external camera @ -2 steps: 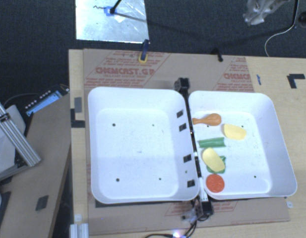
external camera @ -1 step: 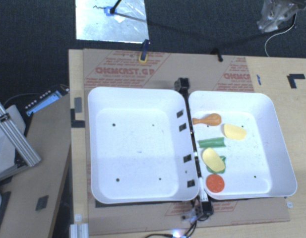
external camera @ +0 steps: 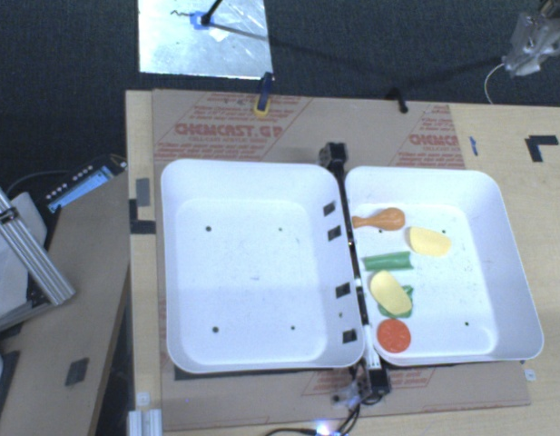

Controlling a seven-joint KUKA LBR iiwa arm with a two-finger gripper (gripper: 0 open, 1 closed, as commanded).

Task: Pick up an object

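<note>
The tool (external camera: 534, 44) is blurred, cut off at the frame's corner.

Smooth white plastic bins (external camera: 497, 198)

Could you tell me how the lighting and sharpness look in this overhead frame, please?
Camera view: even, soft light; the white bins look bright but keep detail; glare on the shiny sheet at the top; the gripper at upper right is blurred; toy items cast faint shadows.

Even, bright overhead light washes the white bins (external camera: 252, 243) nearly shadowless; glare flares off a metal sheet (external camera: 204, 24) at top, and the whole frame is softly blurred.
</note>
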